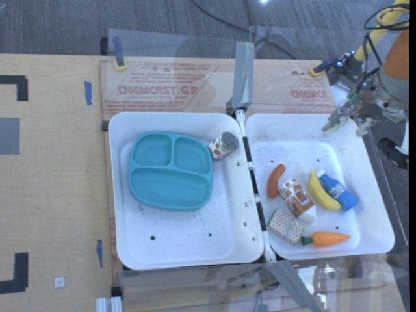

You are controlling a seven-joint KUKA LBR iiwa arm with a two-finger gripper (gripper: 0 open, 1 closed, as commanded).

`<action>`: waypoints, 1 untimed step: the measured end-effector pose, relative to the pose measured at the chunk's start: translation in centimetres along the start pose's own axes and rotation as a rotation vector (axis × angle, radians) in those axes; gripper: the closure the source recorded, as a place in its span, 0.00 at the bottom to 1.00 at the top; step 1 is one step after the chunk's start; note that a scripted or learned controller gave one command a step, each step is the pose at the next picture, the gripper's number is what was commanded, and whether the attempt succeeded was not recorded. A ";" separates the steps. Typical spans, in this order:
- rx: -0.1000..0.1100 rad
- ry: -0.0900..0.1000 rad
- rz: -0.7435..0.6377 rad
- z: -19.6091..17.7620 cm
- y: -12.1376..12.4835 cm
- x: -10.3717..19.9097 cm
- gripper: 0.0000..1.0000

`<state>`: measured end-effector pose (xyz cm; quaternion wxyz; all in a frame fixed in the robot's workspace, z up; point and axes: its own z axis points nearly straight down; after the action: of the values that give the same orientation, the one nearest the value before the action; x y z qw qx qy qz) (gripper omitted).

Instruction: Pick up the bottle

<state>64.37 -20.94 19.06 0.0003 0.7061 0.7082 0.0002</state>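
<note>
In the camera view, the counter (52, 174) carries two shallow white bins side by side. The left bin (175, 246) holds a teal divided plate (170, 171) in its upper left part, and a small patterned can (223, 145) lies on its side at the upper right corner of that bin, just beside the plate's right edge and close to the divider between the bins.

The right bin (370, 233) holds the bottle (337, 190), white and blue with a blue cap, lying tilted in the centre-right of the bin. It touches the banana (322, 191) that lies just to its left. Further left sit a small brown and white carton (296, 198) and a red sausage (275, 181), near each other. Along the lower part of the bin are a checkered packet (285, 225) and an orange carrot (329, 239), just beside one another.

The gripper (346, 123) hangs over the upper right corner of the right bin, at the upper right of the frame, well apart from the bottle. Its two fingers (330, 122) are spread, with nothing between them. The arm's orange band (398, 57) shows at the right edge.
</note>
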 end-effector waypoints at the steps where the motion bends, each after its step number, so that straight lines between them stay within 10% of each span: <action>1: -0.002 0.006 -0.033 9.1 -4.2 -0.7 0.00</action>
<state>60.21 -21.68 9.97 -0.0010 0.6944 0.7196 0.0031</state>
